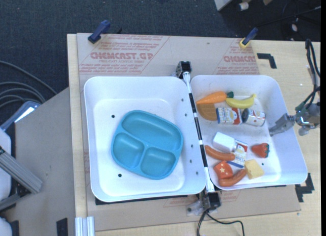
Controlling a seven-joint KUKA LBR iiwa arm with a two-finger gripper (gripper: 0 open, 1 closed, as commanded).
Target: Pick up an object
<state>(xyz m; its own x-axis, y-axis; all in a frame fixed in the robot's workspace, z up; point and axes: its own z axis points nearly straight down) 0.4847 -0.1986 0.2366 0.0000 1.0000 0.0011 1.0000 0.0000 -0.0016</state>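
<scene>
Left bin (97,102): blue tray (147,144). Right bin (285,163): toy food heap (232,128).

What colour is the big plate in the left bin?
Light blue plate, seen in the camera view.

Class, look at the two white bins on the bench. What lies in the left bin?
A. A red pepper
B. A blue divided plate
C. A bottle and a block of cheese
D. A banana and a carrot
B. The blue divided plate lies alone in the left bin, while the banana and other toy food sit in the right bin.
</scene>
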